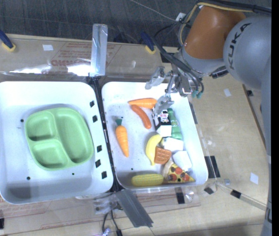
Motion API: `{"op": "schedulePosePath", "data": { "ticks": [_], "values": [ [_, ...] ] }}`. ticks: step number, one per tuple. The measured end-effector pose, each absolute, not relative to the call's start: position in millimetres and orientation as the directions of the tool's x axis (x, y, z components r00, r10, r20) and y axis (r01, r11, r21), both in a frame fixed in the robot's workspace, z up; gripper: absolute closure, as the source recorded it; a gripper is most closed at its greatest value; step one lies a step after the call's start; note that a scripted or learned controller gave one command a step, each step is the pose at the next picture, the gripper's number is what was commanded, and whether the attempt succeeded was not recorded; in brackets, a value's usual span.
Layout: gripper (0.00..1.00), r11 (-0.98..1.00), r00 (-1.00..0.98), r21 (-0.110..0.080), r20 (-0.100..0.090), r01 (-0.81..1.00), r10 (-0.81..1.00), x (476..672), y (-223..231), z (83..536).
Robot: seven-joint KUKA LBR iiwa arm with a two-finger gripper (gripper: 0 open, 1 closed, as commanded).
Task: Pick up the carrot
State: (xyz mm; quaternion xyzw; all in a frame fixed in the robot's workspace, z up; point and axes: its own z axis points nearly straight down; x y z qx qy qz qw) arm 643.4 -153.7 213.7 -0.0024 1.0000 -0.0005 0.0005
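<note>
The carrot (122, 138), orange with a small green top, lies lengthwise in the left part of the right bin (110, 97), apart from the other food. My gripper (163, 85) hangs over the back edge of that bin, up and to the right of the carrot and well clear of it. Its fingers (154, 78) look spread open, with nothing between them.
Close under the gripper lie an orange piece (143, 102), a reddish sausage (141, 116) and a green bottle (175, 127). A banana (152, 148), waffle (162, 155), white blocks (181, 159), pizza slice (178, 174) and corn (146, 180) crowd the front right. The left bin holds a green divided plate (58, 137).
</note>
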Motion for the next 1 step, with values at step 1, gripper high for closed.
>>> {"op": "schedulePosePath", "data": {
  "ticks": [1],
  "values": [
    [0.00, 1.000, -1.000, 0.000, 0.001, 0.028, 0.028, 579.2, -124.3, 91.2]
  ]
}}
